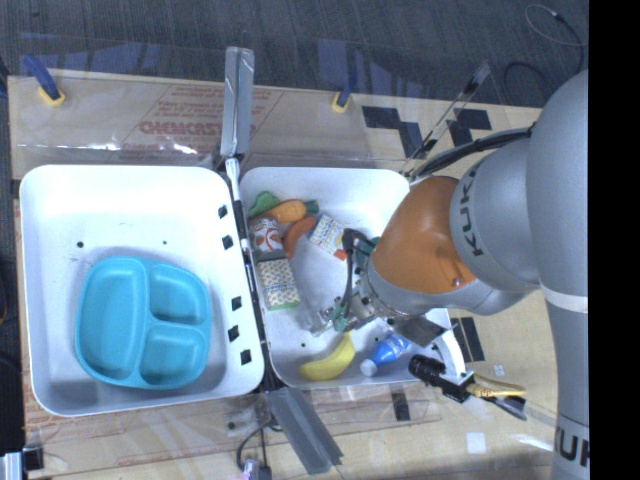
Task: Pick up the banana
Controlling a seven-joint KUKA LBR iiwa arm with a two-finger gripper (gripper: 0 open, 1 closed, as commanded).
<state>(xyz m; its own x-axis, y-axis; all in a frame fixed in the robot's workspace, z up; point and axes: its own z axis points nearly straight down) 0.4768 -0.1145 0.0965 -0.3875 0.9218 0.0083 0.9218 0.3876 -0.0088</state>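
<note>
A yellow banana (pixel 330 360) lies at the near edge of the right bin (pixel 330 183), curved and flat on the floor. My gripper (pixel 338 315) hangs just above and behind it, below the arm's orange band (pixel 425 243). Nothing yellow shows between the gripper's tips; the banana rests a short way below them. The arm's grey body covers the right side of this bin.
The right bin also holds an orange carrot-like toy (pixel 288 211) with green leaves, a small can (pixel 265 236), a patterned packet (pixel 279 283) and a blue bottle (pixel 385 352). A blue divided tray (pixel 145 320) lies in the left bin (pixel 60 198). A metal divider (pixel 237 98) stands between the bins.
</note>
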